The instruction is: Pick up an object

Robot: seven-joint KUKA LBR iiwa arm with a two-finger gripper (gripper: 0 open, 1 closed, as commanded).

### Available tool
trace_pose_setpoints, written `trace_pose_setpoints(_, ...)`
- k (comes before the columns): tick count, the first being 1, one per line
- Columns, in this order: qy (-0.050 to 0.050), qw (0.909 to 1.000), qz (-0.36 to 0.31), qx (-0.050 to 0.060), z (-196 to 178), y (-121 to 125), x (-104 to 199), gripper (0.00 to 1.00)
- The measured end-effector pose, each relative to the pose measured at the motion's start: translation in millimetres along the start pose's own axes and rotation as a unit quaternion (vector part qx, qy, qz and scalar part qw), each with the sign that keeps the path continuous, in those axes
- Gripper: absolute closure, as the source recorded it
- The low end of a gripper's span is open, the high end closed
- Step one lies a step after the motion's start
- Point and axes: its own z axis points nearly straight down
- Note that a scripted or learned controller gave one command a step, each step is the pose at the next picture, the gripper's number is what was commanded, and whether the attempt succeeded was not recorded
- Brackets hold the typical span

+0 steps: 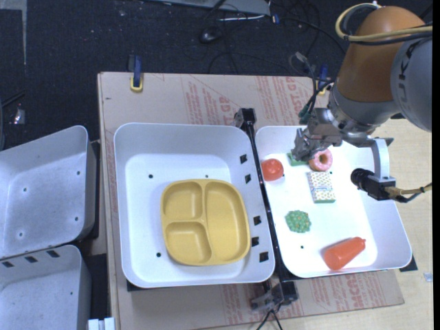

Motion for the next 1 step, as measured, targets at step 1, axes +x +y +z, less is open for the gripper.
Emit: trace_pose_setpoints(1, -0.001, 1.0, 0.0, -0.001, -3.8, 7.4, 50.8, 1.0)
